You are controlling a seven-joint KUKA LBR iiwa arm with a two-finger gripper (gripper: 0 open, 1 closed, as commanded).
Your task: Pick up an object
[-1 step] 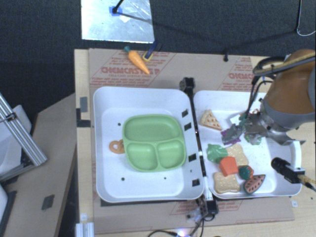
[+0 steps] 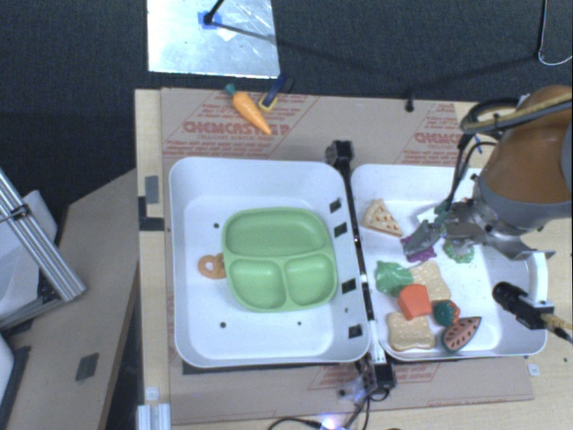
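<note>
My gripper (image 2: 424, 237) hangs low over the middle of the right bin (image 2: 510, 348), reaching in from the right. Its tip is right over a small purple toy (image 2: 417, 250); whether it touches the toy I cannot tell. Around it lie a pizza slice (image 2: 382, 218), a green leafy piece (image 2: 391, 276), a pale cracker (image 2: 434, 279), an orange-red block (image 2: 414, 300), a toast piece (image 2: 410, 331), a strawberry (image 2: 445, 312), a watermelon slice (image 2: 461, 332) and a small green piece (image 2: 460, 252).
The left bin (image 2: 192, 330) holds a green divided plate (image 2: 277, 258) and a pretzel (image 2: 212, 266). A toy carrot (image 2: 251, 112) lies on the cardboard behind the bins. A black fitting (image 2: 519, 305) on the arm overhangs the right bin's right side.
</note>
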